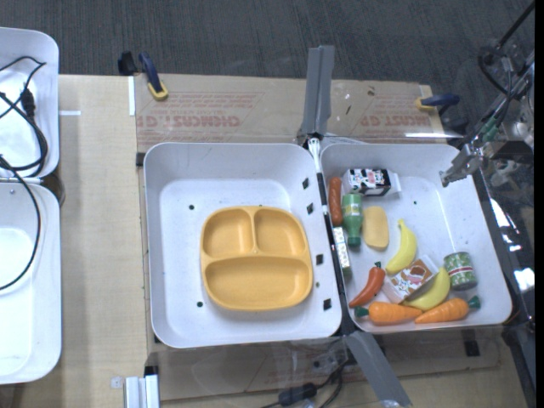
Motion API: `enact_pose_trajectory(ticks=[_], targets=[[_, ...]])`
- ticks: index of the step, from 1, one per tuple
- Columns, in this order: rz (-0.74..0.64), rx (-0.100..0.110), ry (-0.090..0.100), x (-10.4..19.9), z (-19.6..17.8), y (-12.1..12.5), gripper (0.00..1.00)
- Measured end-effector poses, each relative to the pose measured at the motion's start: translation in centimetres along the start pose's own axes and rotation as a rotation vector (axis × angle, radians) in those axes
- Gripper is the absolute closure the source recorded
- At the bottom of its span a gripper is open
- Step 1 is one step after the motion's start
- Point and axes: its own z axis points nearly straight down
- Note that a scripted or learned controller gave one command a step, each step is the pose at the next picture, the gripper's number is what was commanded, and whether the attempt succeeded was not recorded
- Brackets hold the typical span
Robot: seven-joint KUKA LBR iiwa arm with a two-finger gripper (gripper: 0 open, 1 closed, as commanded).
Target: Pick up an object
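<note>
Here my hand [455, 170] hangs at the 3 o'clock edge of the view, over the upper right rim of the right bin [425, 170]; whether it is apart or together I cannot tell, and nothing shows in it.

The right bin holds all the loose things. Toward 12 o'clock in it lies a small black-and-white carton [369, 181]. Just below that, along the bin's left wall, a sausage [335, 201] lies lengthwise beside a green bottle [352, 219], and a pale yellow slice [376, 228] rests just at 3 o'clock of the bottle. Near the middle sits a banana [404, 246]. At 6 o'clock the things crowd together: a red pepper [368, 286], a small printed packet [408, 279] with a second banana [432, 290] lying across it, and two carrots [421, 312] along the bottom wall. A green can [460, 270] stands at the 4 o'clock side, touching that cluster.

The left bin [170, 253] carries a yellow divided plate [255, 257] in its middle, well apart from my hand. Both bins sit on the table [98, 228].
</note>
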Motion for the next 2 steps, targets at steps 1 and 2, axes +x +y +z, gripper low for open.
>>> enact_pose_trajectory(ticks=[1,2], targets=[[-0.074,0.001,0.001,2.3,14.0,-1.5,0.0],[-0.211,0.0,0.001,3.4,19.5,-2.9,0.0]])
